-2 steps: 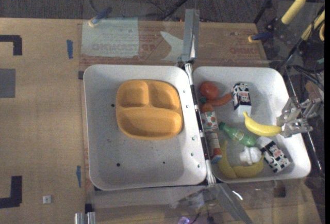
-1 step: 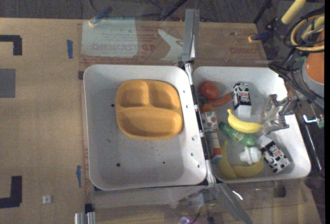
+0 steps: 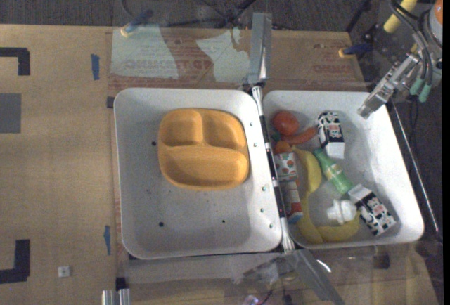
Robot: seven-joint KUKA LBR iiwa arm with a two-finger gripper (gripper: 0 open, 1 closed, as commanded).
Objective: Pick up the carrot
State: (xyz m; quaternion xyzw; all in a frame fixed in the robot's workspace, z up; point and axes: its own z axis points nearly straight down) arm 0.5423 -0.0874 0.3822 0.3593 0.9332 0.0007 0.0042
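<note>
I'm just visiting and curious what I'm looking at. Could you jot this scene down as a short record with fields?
left bin: holds an orange divided plate
right bin: toy food in a pile
carrot: by the bin's left wall, beside a tomato
other items: banana, two milk cartons, green bottle
gripper: above the right bin's far right corner, apart from the carrot

Locate the carrot (image 3: 304,135) in the right bin (image 3: 394,156), near its upper-left corner. You will see it as a short orange piece lying flat, slanted with its right end slightly higher. Its left end lies against the red tomato (image 3: 285,122); its right end points toward the small milk carton (image 3: 330,129) just beside it.
</note>
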